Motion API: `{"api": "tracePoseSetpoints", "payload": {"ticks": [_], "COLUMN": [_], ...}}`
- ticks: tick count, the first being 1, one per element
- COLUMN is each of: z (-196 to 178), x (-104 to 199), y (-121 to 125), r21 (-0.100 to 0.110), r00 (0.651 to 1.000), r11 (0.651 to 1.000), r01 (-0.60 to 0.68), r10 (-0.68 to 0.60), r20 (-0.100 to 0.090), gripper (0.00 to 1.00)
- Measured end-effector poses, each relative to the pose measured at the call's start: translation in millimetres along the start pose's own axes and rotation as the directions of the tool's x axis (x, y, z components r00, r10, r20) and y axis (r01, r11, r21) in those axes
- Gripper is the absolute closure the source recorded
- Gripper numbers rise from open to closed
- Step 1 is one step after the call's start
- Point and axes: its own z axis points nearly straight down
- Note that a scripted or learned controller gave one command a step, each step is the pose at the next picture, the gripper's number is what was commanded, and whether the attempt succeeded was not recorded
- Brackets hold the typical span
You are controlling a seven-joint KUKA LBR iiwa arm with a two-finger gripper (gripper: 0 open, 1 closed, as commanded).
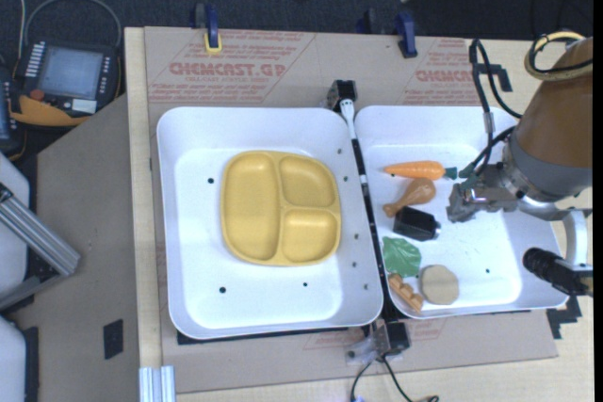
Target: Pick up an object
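Camera view, looking down at a slant on the bench with its two white bins. The arm enters from the right, and its end effector hangs over the middle of the right bin. Whether it is spread or closed cannot be told at this size, and nothing can be made out in its grip.

The candidate objects all lie to the left of the end effector in this view, clustered along the right bin's left side. Nearest is a small black block, just beside the end effector and slightly toward the near edge. A tan drumstick-shaped toy lies a little farther left, at about the same level as the end effector. A toy carrot lies beyond these toward the far wall, its long axis running left to right across the bin. A green leaf-shaped piece and a round beige disc rest near the front corner.

The left bin holds a yellow divided plate, well apart from the arm.

Judgement: a short leftward shift and a descent would likely suffice for the black block.
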Motion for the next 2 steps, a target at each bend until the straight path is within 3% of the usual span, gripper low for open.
{"api": "tracePoseSetpoints", "payload": {"ticks": [2], "z": [6.8], "x": [80.0], "y": [62.7], "r21": [0.003], "r00": [1.000], "r11": [1.000], "r01": [0.004], "r10": [-0.004], "r20": [-0.002], "gripper": [1.00]}}
